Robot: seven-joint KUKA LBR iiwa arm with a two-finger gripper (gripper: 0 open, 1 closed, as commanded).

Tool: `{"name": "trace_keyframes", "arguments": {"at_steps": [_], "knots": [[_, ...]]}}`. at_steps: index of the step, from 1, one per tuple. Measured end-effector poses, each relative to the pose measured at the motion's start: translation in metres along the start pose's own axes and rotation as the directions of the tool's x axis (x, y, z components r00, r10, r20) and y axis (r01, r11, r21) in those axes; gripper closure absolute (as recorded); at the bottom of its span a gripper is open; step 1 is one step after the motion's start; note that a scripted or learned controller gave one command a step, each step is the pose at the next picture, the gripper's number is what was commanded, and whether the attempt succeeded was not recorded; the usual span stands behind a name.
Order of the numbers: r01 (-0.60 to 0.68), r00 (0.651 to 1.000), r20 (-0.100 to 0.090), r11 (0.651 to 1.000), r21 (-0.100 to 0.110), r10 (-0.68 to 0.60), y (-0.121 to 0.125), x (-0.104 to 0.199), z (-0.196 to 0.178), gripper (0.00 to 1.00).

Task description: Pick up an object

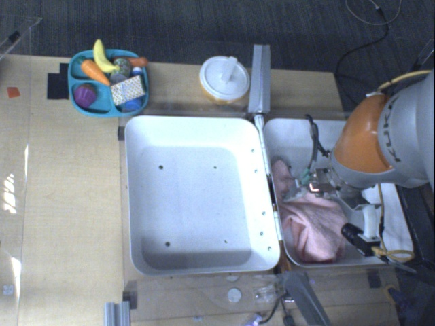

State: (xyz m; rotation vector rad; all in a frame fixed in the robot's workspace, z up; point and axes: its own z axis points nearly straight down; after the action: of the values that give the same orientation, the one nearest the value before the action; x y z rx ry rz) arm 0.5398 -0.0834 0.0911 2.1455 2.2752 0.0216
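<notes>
With the gripper (314, 184) low over the pink cloth (311, 228) in the right bin (293, 136), its fingers' opening impossible to judge, the arm should pinch a raised fold firmly before lifting.

A crumpled pink cloth (309, 229) lies heaped in the right bin (289, 136), perhaps partly under the arm.

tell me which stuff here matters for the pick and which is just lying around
Part of the job:
- gripper, down in the right bin
- pink cloth lying in that bin

Just lying about:
- left bin
- blue tray of toy food, with a banana and a carrot
- white lidded cup
</notes>
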Motion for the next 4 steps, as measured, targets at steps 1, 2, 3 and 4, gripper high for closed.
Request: {"name": "trace_keyframes", "arguments": {"at_steps": [1, 2, 3, 4], "knots": [[-0.049, 0.999, 0.001, 0.999, 0.004, 0.049, 0.047, -0.007, 0.002, 0.0], [-0.032, 0.999, 0.003, 0.999, 0.004, 0.032, -0.015, -0.032, 0.0, 0.0], [-0.075, 0.997, 0.001, 0.997, 0.004, 0.075, 0.043, -0.015, 0.002, 0.0], [-0.055, 0.998, 0.005, 0.998, 0.003, 0.055, -0.025, -0.063, 0.0, 0.0]]}}
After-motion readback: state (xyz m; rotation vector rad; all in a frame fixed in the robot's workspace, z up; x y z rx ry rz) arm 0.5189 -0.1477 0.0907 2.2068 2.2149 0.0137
